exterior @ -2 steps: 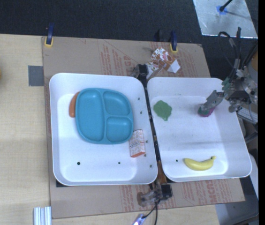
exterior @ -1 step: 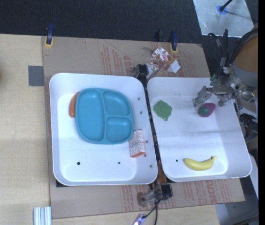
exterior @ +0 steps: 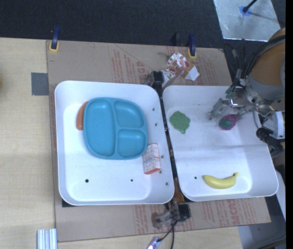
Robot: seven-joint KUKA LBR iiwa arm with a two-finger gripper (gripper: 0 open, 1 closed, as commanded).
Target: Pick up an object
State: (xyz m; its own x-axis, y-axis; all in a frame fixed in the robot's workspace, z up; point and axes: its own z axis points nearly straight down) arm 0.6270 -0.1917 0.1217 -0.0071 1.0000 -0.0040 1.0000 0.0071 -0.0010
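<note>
In the right bin lie a purple, berry-like object, a green leafy piece and a yellow banana. My gripper reaches in from the right and hangs low at the bin's far right, directly over the purple object. It is open, one finger on each side of the object's top. The object rests on the bin floor. In the left bin sit a blue divided plate, an orange item partly under the plate's left edge, and a small printed packet.
A crumpled wrapper lies on the cardboard behind the bins. Clamps and cables sit at the seam between the bins, far and near. The bin walls stand close to my gripper on the right and far sides.
</note>
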